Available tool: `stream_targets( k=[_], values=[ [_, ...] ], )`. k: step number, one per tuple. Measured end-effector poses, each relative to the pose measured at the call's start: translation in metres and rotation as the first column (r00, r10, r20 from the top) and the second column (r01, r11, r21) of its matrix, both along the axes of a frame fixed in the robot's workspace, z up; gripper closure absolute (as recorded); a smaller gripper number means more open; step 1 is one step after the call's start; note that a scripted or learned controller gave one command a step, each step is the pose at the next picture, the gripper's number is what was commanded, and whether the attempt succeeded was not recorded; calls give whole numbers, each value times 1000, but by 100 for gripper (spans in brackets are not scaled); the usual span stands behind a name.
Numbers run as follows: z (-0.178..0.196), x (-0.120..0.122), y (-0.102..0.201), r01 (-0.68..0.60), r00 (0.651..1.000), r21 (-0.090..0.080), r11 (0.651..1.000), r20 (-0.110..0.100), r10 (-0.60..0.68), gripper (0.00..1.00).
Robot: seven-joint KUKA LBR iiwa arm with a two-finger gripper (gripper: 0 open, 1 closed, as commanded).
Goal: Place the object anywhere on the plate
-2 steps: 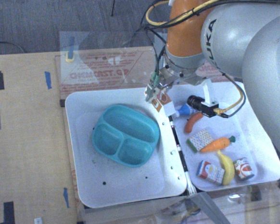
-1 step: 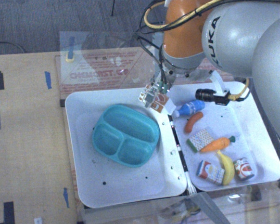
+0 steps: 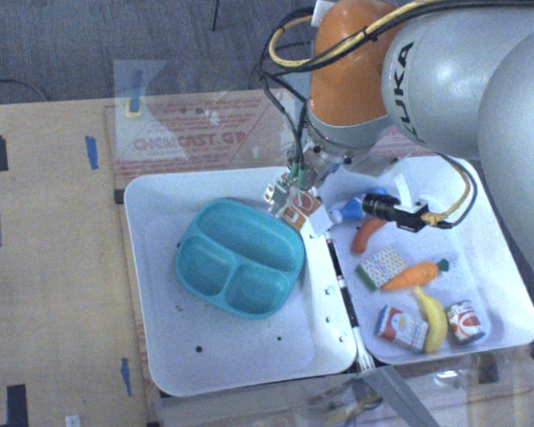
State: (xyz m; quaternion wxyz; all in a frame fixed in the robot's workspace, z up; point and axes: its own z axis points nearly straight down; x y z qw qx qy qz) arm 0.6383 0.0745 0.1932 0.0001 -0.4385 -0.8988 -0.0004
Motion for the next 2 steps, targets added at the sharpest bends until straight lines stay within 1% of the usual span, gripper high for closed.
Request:
stream_targets(
  k=[1,2],
  values=[
    [11,1,-2,4,1000,1,1000,5,-4,100],
    [-7,-52,62,-157,988,0,988,0,157,100]
  ],
)
